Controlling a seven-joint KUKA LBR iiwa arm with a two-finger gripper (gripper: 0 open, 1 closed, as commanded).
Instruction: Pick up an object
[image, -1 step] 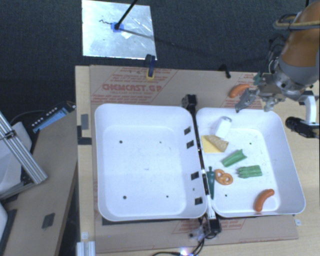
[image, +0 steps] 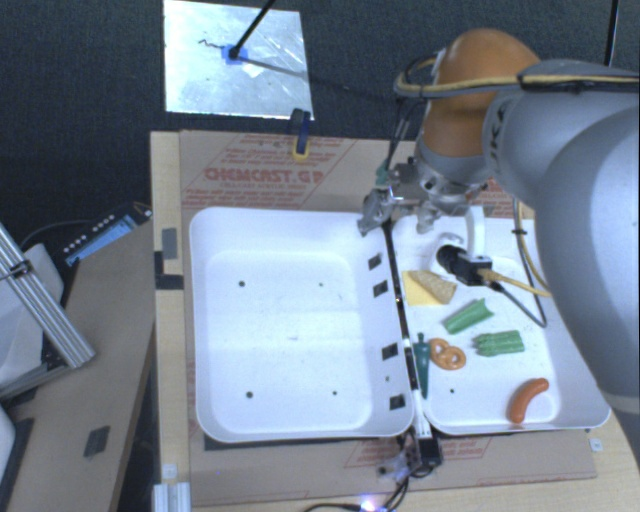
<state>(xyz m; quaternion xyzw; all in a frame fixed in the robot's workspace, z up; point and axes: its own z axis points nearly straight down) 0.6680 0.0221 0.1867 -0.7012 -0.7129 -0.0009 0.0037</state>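
Dark cloth (image: 80, 100) backs a tan bench (image: 110, 330). At its left side lie one aluminium rail (image: 45, 320) and one blue-edged device (image: 105, 232).

Item 1. One brown board (image: 250, 165) lies under both bins. Its red print reads "CHEMCAST GP", as far as it is legible. One yellow-and-blue clamp (image: 300, 135) sits at the board's far edge, and one silvery sheet (image: 235, 60) shows beyond it.

Item 2. Left bin (image: 290, 340): four small dark dots on its floor.

Item 3. Four black clips (image: 380, 289) are spaced along the seam between the bins.

Item 4. The gripper (image: 402, 212) hangs over the far end of that seam. Whether it is open or closed cannot be told.

Item 5. Right bin (image: 480, 400): six objects, all in its left and near part and apart from the gripper. From left to right they are:
- one dark green and orange carrot-like piece (image: 421, 362) beside the seam
- one yellow wedge (image: 430, 288), the nearest object to the gripper
- one orange pretzel (image: 447, 355), touching the carrot-like piece
- two green pieces, the first (image: 467, 317) farther back and the second (image: 499, 343) nearer
- one orange sausage (image: 528, 399) at the near right

No writing is legible on any of the six.
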